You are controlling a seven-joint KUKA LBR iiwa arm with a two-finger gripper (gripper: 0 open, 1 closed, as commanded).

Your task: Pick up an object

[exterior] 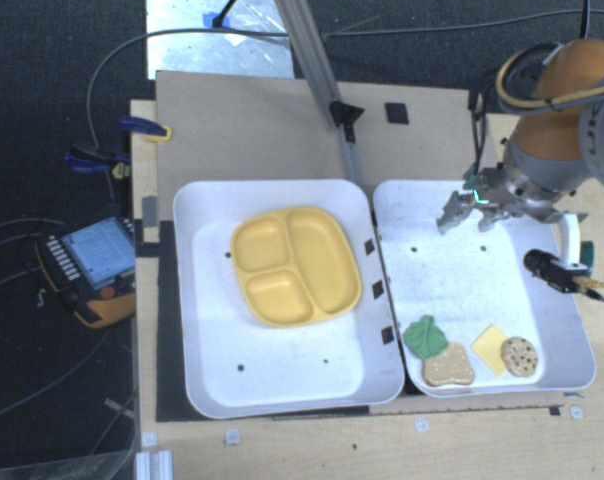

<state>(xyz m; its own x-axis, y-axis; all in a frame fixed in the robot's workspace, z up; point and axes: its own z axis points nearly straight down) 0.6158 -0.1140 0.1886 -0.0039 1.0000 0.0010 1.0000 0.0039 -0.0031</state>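
- The gripper [466, 223] hangs over the far part of the right bin [462, 278]. Its 2 fingers [450, 215] are spread apart and clasp nothing.
- The grey arm [557, 153], with its orange band, reaches in from the right above that bin's far right corner.
- 4 toy food pieces lie along the near edge of the same bin, toward its right corner and well apart from the gripper.
- They are a green leaf [425, 335], a slice of toast [448, 368] touching the leaf's near edge, a yellow cheese slice [490, 348] just beside the toast, and a round speckled cookie [520, 355] touching the cheese on its right.
- The left bin [197, 298] holds a yellow plate [294, 266] with 3 compartments, lying flat a little toward the far side.
- The 2 bins sit edge to edge on a brown board [252, 128].
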